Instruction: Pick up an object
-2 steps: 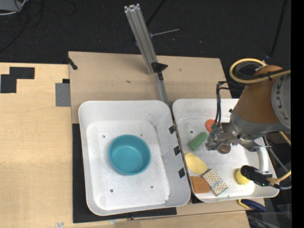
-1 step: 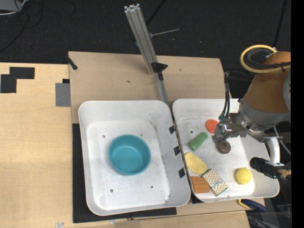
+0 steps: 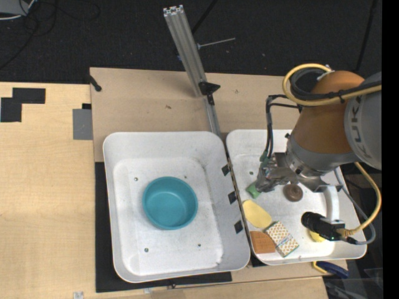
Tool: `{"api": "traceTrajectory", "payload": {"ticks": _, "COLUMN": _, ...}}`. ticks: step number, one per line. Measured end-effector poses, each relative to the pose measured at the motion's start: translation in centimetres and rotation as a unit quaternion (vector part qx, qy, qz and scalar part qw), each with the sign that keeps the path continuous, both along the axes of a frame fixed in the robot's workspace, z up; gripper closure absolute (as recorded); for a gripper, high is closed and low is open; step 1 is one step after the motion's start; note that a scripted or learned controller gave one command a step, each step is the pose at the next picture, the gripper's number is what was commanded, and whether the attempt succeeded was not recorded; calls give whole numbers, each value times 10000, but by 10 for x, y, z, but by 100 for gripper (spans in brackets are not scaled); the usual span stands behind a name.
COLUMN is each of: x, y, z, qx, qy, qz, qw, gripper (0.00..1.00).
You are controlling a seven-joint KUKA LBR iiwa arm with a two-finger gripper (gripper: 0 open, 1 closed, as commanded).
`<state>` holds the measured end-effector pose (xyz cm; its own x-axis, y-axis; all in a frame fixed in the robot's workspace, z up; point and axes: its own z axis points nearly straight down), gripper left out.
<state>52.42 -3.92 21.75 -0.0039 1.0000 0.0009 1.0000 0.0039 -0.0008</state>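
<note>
Two white bins (image 3: 124, 148) of smooth, faintly speckled plastic are shown on a bench (image 3: 43, 185) of pale matt wood. The bowl (image 3: 170, 202) is seen as smooth teal plastic with a soft sheen. The post (image 3: 187, 48) is rendered in ribbed, dull silver metal. The arm's orange band (image 3: 327, 114) is marked by a glossy finish.
</note>
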Motion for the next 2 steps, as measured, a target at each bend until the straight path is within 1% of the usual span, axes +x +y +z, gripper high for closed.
{"api": "traceTrajectory", "payload": {"ticks": 1, "x": -15, "y": 48, "z": -5, "qx": 0, "qy": 5, "qz": -3, "qw": 10000, "gripper": 100}}
{"api": "traceTrajectory", "payload": {"ticks": 2, "x": -14, "y": 103, "z": 6, "qx": 0, "qy": -2, "qz": 1, "qw": 10000, "gripper": 100}}
